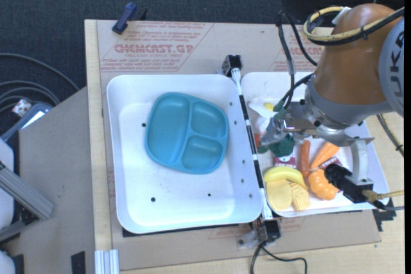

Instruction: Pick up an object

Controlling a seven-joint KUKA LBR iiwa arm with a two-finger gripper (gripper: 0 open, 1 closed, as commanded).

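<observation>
Camera view: toy food heaped in the right bin (270,81) — two carrots (316,156), a yellow banana (283,173), an orange piece (321,184). The gripper (277,132) hangs over them; its grip, can't tell. Left bin (122,138) carries one glossy blue three-compartment plate (187,132). The board (154,45) reads "CHEMCAST GP".

Bench (160,48) (two white bins (128,157))
</observation>
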